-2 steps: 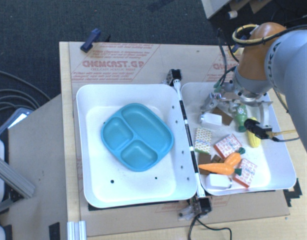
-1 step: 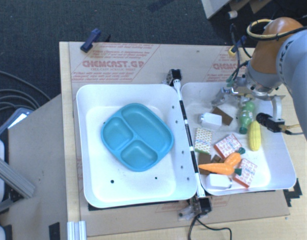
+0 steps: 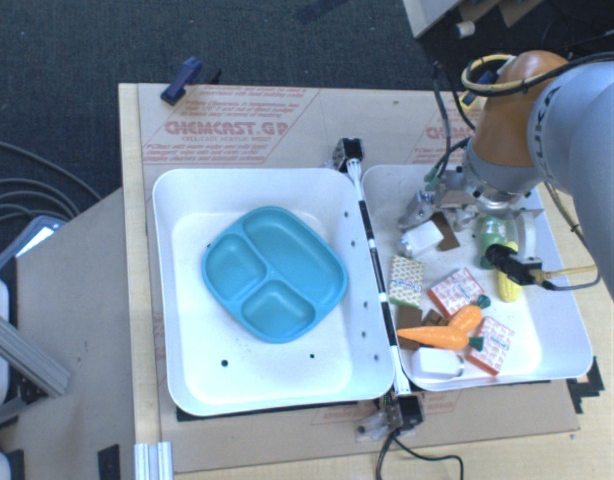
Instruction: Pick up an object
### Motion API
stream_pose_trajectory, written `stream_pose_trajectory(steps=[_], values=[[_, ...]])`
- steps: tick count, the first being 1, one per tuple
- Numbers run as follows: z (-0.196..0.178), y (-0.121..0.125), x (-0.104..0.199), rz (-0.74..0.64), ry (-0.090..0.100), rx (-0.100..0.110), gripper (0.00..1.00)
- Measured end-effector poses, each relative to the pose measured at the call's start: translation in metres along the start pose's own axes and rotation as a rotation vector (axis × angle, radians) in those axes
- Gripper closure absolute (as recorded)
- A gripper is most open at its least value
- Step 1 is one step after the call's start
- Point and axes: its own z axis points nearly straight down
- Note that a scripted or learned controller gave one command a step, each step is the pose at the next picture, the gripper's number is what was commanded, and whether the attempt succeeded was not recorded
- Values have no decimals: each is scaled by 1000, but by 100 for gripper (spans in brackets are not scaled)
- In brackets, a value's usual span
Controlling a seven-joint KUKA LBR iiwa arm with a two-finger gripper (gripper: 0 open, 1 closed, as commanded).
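My gripper [image 3: 434, 206] hangs low over the far part of the right bin [image 3: 567, 353], under the grey arm with its orange band. Just below it lie a white block [image 3: 419, 239] and a small brown piece [image 3: 448, 236]. A green bottle [image 3: 490, 234] and a yellow object [image 3: 508, 287] lie to the right, partly under the wrist. Nearer the front are two checked packets [image 3: 407, 281] [image 3: 455, 292], an orange carrot [image 3: 439, 337], a red-and-white packet [image 3: 495, 344] and a white object [image 3: 437, 364]. I see nothing held.
The left bin [image 3: 177, 298] holds a blue divided plate [image 3: 275, 273]. A black clip [image 3: 348, 152] sits at the far end of the rim between the bins. Cables run from the arm across the right bin's right side. A blue item [image 3: 180, 80] lies on the cardboard at the back left.
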Motion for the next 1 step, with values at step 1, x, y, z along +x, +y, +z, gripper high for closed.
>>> stream_pose_trajectory(steps=[1], values=[[0,25,-19,1,-2,-5,0]])
